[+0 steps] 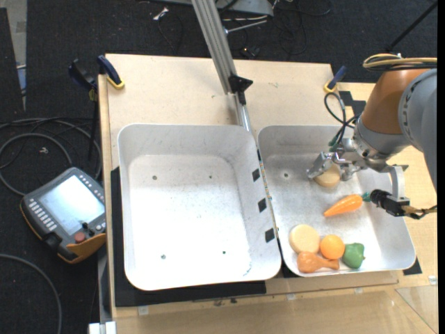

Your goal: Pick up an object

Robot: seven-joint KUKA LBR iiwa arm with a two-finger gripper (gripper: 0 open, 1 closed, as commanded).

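My gripper is low in the back part of the right bin, at the end of the grey arm with its orange band. It is open, and its fingers stand on either side of a small beige rounded object that rests on the bin floor. Just in front of it lies an orange carrot. Near the bin's front wall sit a pale yellow round piece, an orange ball, a green pepper and an orange pear-shaped piece.
The left bin lies beside the right one, their walls meeting at a ridge with black clips. A metal pole slants up from the back of that ridge. A teach pendant lies on the floor at the left.
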